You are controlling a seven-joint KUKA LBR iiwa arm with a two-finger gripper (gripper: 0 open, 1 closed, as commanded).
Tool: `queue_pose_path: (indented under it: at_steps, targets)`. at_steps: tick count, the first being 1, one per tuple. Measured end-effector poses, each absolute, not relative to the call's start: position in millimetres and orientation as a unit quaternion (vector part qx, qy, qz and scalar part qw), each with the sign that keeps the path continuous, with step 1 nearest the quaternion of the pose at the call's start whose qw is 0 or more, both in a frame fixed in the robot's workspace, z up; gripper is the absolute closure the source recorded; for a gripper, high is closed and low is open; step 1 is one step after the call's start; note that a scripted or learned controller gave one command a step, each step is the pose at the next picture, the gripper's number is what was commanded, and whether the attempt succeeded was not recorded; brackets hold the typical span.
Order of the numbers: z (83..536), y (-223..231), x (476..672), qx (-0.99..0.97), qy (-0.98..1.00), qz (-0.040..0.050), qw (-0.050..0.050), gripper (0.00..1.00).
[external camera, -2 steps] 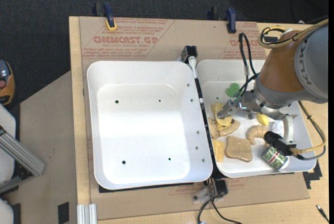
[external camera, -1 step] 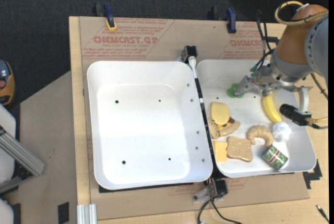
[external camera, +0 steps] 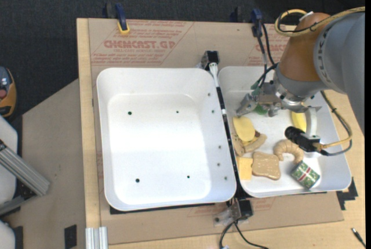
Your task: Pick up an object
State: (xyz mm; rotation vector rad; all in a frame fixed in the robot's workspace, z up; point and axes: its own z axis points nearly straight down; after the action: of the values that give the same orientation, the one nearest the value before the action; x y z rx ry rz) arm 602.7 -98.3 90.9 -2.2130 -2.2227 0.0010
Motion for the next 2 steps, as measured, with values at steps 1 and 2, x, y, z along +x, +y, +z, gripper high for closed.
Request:
queue_pose_path:
  at_steps: [1,2]
  targets:
    - [85,-114,597.1,-0.707,-0.707,0.0007,0.001,0.0]
    - [85,-97,600.2,-0.707,-0.708,0.0,0.001,0.0]
